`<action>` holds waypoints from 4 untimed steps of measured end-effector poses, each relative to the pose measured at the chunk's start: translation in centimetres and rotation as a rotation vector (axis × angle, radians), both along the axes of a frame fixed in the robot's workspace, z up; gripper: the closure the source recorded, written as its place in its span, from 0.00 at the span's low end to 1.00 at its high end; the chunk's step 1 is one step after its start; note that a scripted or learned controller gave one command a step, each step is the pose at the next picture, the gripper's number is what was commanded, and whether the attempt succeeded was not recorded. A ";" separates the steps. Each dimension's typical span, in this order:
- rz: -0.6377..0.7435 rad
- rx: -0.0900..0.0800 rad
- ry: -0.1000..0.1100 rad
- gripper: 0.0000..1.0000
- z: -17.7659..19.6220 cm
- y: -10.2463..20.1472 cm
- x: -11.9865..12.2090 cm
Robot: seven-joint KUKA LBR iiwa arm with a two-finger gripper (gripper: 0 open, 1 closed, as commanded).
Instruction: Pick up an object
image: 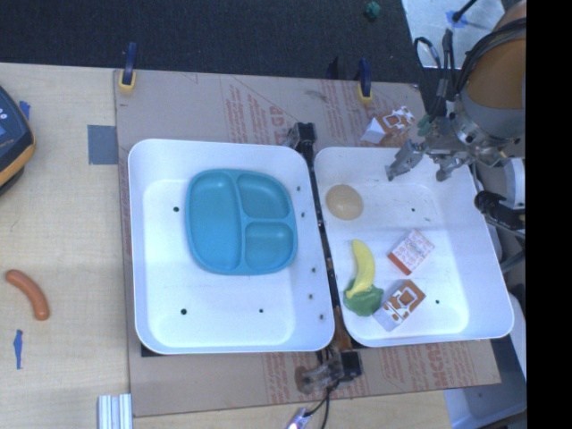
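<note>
Both bins, the left (152, 239) and the right (465, 239), look like smooth white plastic with a soft sheen. The blue tray (239, 222) is matt plastic. The desk (63, 231) shows pale wood grain under a brown cardboard sheet (250, 114) with red print. The two packets (411, 251) (400, 304) look like glossy printed wrap. The pincer (420, 164) is dull grey metal.

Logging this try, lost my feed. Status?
Pincer open, holding nothing, above right bin far edge. Banana nearer, beside green toy. Nothing between.
</note>
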State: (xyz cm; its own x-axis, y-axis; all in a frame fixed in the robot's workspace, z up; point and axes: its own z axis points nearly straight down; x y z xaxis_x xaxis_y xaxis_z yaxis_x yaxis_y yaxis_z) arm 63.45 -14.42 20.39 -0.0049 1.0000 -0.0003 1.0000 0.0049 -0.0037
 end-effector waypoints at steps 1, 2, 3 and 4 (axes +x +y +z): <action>0.000 -0.001 0.002 0.00 -11.3 0.0 -4.4; -0.003 -0.001 -0.003 0.00 -3.6 -3.9 -8.4; 0.001 -0.001 -0.001 0.00 -7.4 -1.5 -4.7; 0.003 0.000 -0.001 0.00 -1.2 7.9 -5.2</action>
